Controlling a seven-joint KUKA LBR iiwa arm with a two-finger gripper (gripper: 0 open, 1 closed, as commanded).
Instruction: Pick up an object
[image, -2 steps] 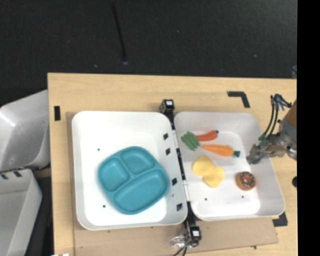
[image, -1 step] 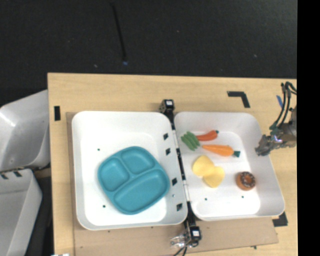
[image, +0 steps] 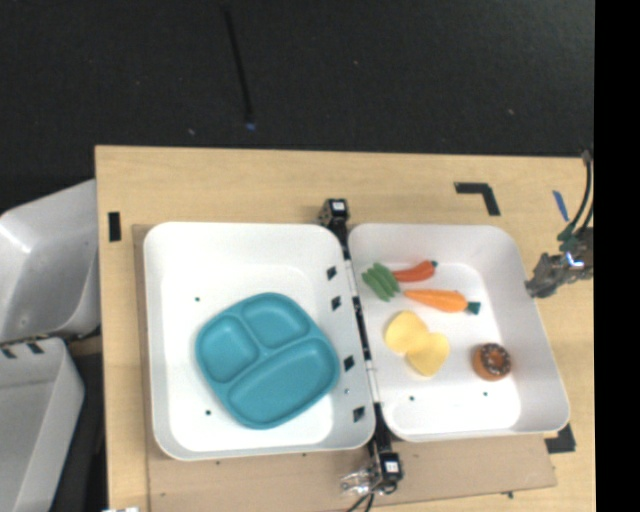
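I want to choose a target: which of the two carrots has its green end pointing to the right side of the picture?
The lower carrot, the longer one; the upper carrot has its green leaves at the left.

Even, bright overhead light washes the white bins (image: 250, 245) almost featureless, with only faint soft shadows under their contents. The surroundings fall to near black, and the frame is slightly soft and grainy.
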